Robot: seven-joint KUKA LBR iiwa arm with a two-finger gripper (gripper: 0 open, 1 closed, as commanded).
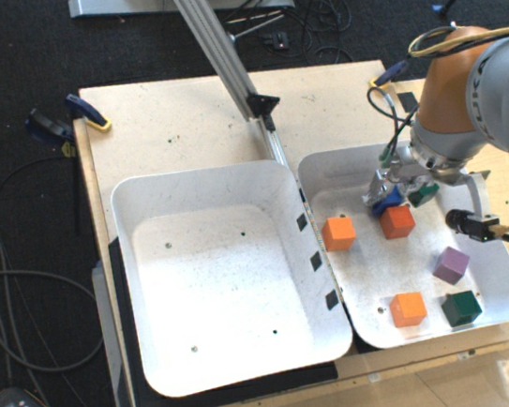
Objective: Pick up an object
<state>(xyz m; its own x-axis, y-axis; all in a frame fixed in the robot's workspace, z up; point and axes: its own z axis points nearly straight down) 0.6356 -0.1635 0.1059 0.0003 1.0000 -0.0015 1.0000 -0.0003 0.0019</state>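
The right bin [349, 167] holds several small blocks: an orange cube [339, 232] near its left side, a red-orange cube [397, 221] in the middle, a purple block [451, 264], a second orange cube [408, 309] near the front and a dark green cube [461, 307] at the front right. My gripper [391, 193] hangs low at the back of this bin, right behind and above the red-orange cube, with a small blue piece [387, 199] at its tip. The wrist hides how its tip meets the cube.
The left bin [140, 262] lies beside the right one, and a row of black clips runs along the wall between them. A slanted metal pole [216, 42] crosses the back of the bench. A blue-and-yellow clamp [87, 111] sits at the bench's far left corner.
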